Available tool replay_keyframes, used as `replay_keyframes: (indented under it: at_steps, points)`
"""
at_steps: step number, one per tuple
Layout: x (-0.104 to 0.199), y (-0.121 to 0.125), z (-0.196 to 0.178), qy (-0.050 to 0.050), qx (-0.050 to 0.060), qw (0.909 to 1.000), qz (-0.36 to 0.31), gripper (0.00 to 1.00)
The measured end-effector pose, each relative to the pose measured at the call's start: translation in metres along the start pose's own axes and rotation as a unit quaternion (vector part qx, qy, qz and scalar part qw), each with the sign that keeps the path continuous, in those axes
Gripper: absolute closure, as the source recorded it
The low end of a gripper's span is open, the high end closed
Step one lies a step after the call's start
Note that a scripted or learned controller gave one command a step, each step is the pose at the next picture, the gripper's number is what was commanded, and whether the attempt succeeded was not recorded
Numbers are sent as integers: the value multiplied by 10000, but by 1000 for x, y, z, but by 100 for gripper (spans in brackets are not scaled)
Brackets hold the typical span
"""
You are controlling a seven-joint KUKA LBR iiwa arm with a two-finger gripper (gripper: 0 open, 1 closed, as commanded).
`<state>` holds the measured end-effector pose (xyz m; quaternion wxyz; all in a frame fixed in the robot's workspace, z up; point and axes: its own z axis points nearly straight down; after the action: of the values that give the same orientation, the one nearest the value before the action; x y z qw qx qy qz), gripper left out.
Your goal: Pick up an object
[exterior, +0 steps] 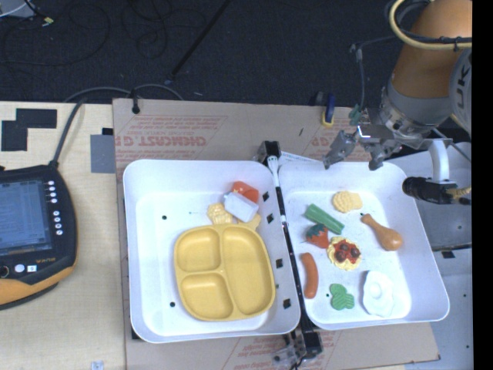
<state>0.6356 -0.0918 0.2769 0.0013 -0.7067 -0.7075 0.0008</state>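
Observation:
My gripper [357, 154] hangs over the far rim of the right bin [431, 284], fingers spread open with nothing between them. Below it in that bin lie a yellow waffle [347, 201], a green bean pod [323, 217], a small red piece [318, 238], a brown drumstick [383, 232], a pizza slice [344, 253], a red sausage [309, 274], green broccoli [340, 297] and a white fried egg [377, 293]. The waffle is the closest to the gripper.
The left bin [142, 245] holds a yellow divided plate [223, 270], with a red-and-white piece [243, 199] and a yellow piece [219, 213] behind it. A black clip ridge [279, 230] joins the bins. A teach pendant [31, 222] lies far left.

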Motion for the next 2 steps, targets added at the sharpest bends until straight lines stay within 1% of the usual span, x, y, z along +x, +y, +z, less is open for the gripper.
replay_keyframes:
  at_steps: [1, 2]
  points:
    - [0, 0, -10, 3, 7, 10000, -4, 100]
    - [-58, -32, 137, 2, 59, 10000, 26, 100]
